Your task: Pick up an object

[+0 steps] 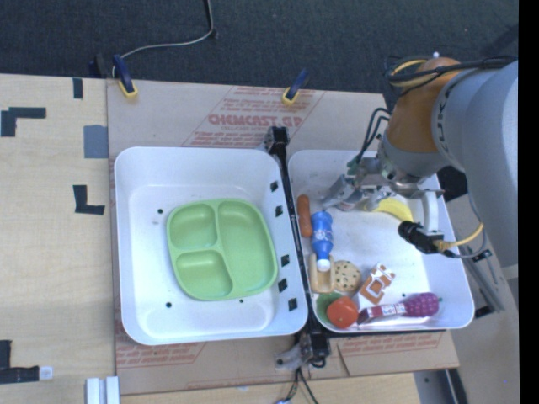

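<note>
My gripper (354, 194) hangs low over the upper part of the right bin (459, 289), under the orange band of the arm. A yellow banana (394, 209) lies just to its right, partly hidden by the wrist. Left of and below the gripper lie a blue bottle (322, 236) and an orange sausage-like piece (303, 213) against the bin's left wall. Nearer the front sit a speckled cookie (344, 274), a red tomato (341, 311), an orange and white box (376, 284) and a purple and red stick (408, 307).
The left bin (135, 225) holds a green divided plate (221, 248). A black cable fitting (418, 236) of the arm hangs over the right bin's middle. Clamps and a cable lie on the cardboard behind the bins.
</note>
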Controlling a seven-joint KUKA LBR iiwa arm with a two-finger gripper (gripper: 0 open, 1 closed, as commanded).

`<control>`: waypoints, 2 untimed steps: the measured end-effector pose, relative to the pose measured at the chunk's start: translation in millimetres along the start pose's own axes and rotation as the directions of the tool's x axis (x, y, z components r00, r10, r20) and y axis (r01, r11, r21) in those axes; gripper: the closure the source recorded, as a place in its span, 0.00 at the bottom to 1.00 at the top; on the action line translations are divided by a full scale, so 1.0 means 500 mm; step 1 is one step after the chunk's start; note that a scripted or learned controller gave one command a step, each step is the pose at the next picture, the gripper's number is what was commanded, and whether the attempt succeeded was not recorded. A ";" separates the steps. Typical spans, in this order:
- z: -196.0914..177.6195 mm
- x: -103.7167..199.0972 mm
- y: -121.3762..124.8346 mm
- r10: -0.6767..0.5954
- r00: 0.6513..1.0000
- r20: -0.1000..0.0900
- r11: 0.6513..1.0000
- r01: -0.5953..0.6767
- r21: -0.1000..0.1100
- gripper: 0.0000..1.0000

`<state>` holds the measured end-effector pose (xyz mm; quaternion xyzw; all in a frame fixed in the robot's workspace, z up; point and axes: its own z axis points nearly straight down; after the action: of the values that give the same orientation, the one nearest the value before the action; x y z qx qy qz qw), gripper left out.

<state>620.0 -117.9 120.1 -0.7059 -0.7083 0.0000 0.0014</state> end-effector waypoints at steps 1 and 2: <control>0.068 0.020 0.084 -0.005 1.000 -0.009 0.999 0.006 0.044 0.00; -0.037 0.031 -0.105 0.004 1.000 0.002 1.000 -0.004 -0.001 0.00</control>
<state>567.4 -102.5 138.8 -0.7072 -0.7070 0.0005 0.0001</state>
